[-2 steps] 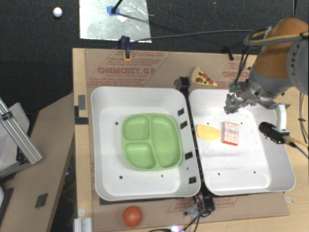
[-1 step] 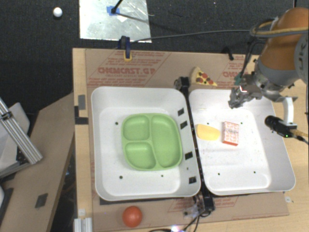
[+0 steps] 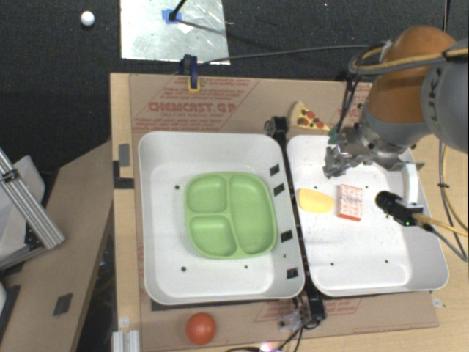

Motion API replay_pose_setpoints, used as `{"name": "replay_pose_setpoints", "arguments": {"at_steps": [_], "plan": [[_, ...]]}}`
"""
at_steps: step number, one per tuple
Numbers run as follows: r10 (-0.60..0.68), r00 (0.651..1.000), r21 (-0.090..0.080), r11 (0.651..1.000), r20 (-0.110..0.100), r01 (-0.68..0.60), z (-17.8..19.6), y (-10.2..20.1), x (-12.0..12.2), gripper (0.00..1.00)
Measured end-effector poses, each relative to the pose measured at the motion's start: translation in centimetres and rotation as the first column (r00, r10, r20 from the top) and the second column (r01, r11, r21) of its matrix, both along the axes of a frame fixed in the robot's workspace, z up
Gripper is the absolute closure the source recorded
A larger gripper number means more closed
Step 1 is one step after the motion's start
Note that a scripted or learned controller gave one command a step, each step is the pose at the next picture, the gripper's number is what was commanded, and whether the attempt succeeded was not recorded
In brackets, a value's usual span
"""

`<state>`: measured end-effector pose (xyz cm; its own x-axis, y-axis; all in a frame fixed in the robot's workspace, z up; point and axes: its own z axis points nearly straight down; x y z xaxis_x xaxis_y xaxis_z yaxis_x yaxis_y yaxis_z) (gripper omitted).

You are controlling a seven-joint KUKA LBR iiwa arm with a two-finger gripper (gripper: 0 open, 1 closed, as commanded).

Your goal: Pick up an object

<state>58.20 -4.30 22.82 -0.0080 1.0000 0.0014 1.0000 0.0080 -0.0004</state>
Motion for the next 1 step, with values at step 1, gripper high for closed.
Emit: {"name": "replay_pose_setpoints", "arguments": {"at_steps": [1], "plan": [[0.001, 1.0, 0.001, 1.0, 0.001, -0.001, 0.55, 4.39, -1.78, 1.0]]}}
